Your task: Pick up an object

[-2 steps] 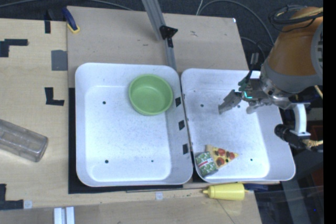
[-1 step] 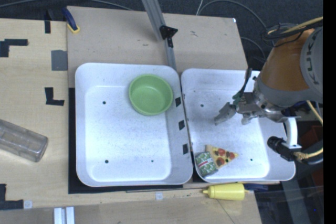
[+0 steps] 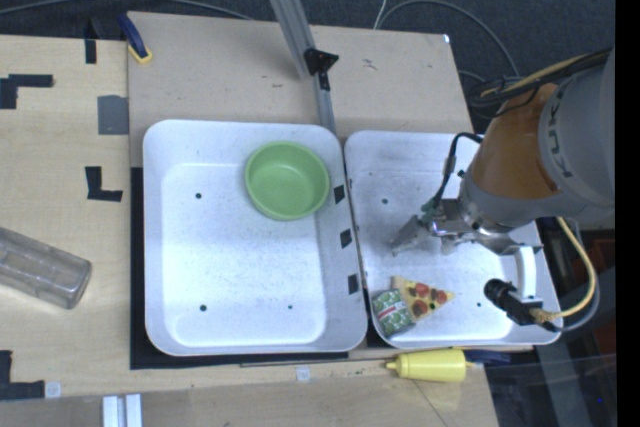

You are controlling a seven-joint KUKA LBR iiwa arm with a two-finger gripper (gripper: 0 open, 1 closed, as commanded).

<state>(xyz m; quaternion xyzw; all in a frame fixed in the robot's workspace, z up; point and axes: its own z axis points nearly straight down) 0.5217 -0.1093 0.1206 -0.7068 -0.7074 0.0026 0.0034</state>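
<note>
Grey KUKA arm (image 3: 585, 140), smooth rounded casing, part of the dark "KUKA" lettering visible on the upper shell. Wide orange band (image 3: 512, 160) wraps the segment above the wrist. Below it a grey metal flange, then the gripper (image 3: 420, 227), dull metallic grey with thin dark fingers. Thin black cable loops from the wrist area up past the band. White bracket at the lower side, black cylindrical fitting, yellowish cable curving round it.
</note>
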